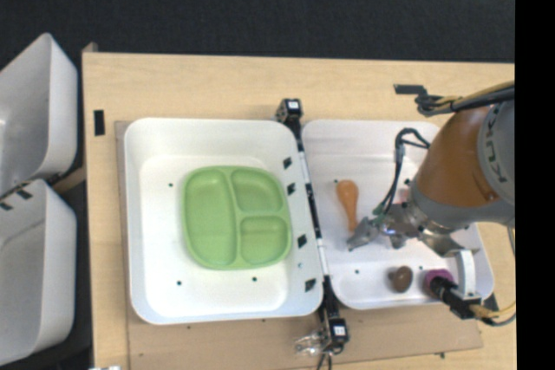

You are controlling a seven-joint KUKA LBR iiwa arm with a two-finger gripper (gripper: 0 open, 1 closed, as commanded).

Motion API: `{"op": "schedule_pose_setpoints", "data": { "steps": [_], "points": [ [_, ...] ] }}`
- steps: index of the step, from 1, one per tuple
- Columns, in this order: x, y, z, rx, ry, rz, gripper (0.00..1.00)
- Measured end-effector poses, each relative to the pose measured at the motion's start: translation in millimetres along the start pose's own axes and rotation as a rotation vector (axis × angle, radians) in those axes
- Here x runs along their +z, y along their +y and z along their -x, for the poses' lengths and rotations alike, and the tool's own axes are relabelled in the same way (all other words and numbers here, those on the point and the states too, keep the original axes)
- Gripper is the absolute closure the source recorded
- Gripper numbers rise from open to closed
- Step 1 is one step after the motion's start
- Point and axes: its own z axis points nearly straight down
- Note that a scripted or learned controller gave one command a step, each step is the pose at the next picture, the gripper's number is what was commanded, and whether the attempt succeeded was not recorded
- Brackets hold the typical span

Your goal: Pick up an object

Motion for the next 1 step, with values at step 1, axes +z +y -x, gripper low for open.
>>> {"op": "schedule_pose_setpoints", "data": {
  "steps": [1],
  "points": [
    [-12.2,2.1,0.4,0.007,0.001,0.005,1.00]
  ]
}}
